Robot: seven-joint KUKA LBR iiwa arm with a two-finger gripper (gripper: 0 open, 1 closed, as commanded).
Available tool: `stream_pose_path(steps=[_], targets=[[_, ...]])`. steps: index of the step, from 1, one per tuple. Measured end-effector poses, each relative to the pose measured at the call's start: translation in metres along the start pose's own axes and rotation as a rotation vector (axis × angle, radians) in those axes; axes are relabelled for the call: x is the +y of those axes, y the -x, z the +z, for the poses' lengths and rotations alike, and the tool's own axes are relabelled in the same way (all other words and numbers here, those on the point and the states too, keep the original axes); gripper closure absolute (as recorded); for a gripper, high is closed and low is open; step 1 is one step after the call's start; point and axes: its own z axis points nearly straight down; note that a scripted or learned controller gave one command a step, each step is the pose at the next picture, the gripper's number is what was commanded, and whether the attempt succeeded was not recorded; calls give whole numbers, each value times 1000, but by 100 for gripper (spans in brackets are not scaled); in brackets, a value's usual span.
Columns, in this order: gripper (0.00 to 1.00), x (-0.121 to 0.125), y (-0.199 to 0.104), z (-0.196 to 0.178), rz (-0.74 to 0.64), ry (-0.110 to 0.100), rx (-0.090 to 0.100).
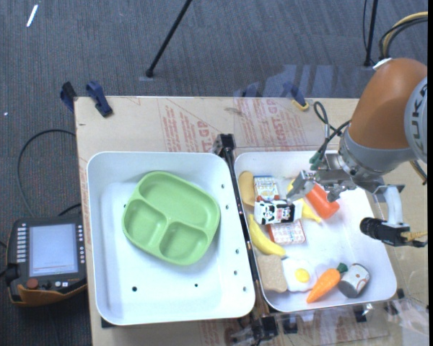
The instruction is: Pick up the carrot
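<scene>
Reaching in from the right over the right bin [366, 206], with the gripper [319, 184] hanging above that bin's far middle, just over an orange-red toy [323, 203]. Not showing clearly enough to tell whether clenched, released or grasping anything; touching the orange-red toy or merely hovering above it, impossible to tell. Lying well apart from the gripper, near the bin's front edge: the carrot [323, 285], orange, tilted, its green top pointing up and to the right, toward a round grey-and-brown toy [354, 280] just beside it. Sitting just left of the carrot, a fried egg [298, 273], overlapping a slice of bread [275, 277]. Running along the bin's left side, a banana [264, 239], with a black-and-white milk carton [274, 211] and two small printed boxes [266, 187] close by. Resting in the left bin [101, 186], a green divided plate [171, 217]. Lying on the floor at far left, a handheld control screen [47, 254].
</scene>
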Motion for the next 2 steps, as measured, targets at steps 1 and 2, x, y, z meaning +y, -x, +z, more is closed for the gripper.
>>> stream_pose_path(steps=[1, 2], targets=[[0, -48, 57, 90, 154, -7, 1], [0, -95, 95, 131, -5, 1, 2]])
